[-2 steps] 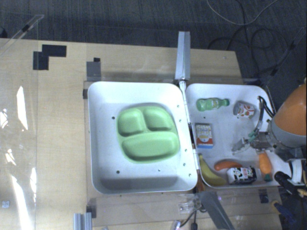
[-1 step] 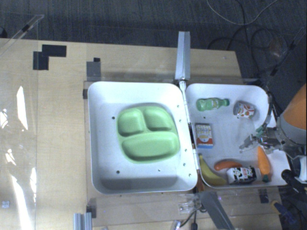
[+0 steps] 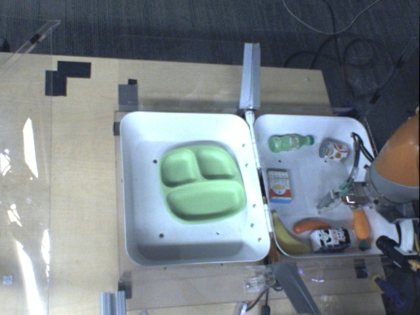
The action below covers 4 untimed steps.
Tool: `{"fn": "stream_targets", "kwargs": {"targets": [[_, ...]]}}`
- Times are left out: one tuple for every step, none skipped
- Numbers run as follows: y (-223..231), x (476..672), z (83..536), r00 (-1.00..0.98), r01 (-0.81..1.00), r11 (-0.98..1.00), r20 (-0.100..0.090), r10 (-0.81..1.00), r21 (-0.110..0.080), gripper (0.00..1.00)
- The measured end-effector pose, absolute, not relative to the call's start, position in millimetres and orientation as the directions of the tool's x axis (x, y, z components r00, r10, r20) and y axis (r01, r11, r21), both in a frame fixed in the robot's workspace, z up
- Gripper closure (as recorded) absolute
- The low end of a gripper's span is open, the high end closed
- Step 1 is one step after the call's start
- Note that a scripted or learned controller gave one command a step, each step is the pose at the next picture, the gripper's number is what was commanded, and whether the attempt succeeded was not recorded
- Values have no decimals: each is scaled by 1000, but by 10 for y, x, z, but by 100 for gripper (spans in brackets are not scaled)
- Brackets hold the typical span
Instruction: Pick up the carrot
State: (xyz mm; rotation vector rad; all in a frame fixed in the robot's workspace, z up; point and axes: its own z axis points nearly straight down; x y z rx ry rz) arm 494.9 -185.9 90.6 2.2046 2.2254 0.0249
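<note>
Camera view from above shows two white bins side by side on the wooden counter. In the left bin sits a green divided plate. The right bin holds a green bottle at its far side, a small carton near its left wall, a small can, a banana and a red-orange sausage-shaped thing at the near edge, with a dark printed can beside them. The carrot lies at the near right of this bin, just under the arm. The jaws hang close to the carrot's far end; whether they are open or closed, I cannot tell.
</note>
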Motion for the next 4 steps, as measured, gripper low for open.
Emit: {"fn": "stream_targets", "kwargs": {"targets": [[-1924, 4958, 903, -61, 998, 61, 15, 998, 14, 0], [-1936, 4955, 901, -109, 994, 109, 12, 994, 15, 0], [-1949, 4951, 900, -159, 987, 159, 10, 987, 15, 0], [-1959, 4947, 899, -204, 979, 203, 7, 979, 15, 0]]}}
